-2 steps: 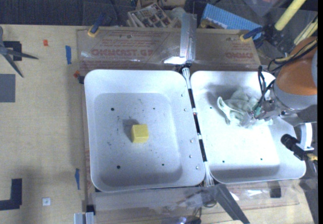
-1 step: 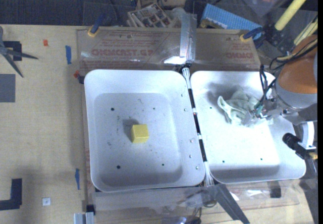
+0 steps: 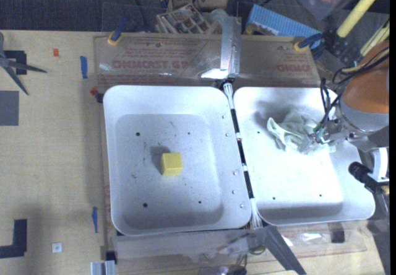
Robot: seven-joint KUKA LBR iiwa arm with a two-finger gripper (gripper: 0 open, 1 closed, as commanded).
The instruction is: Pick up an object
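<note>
Yellow block (image 3: 172,163) in left bin (image 3: 124,106); gripper (image 3: 323,135) perhaps touching pale object (image 3: 286,130).

A block (image 3: 172,163) lies in the left bin (image 3: 124,113); a cloth (image 3: 288,130) in the right bin (image 3: 297,193).

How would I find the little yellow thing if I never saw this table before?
Look at the two white bins side by side and pick the left bin. Near its middle sits a small yellow block. It is the one bright thing there, unlike the pale crumpled thing in the right bin.

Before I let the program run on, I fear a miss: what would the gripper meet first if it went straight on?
Likely the pale crumpled cloth in the right bin, just left of the gripper. Depth is unclear.
</note>
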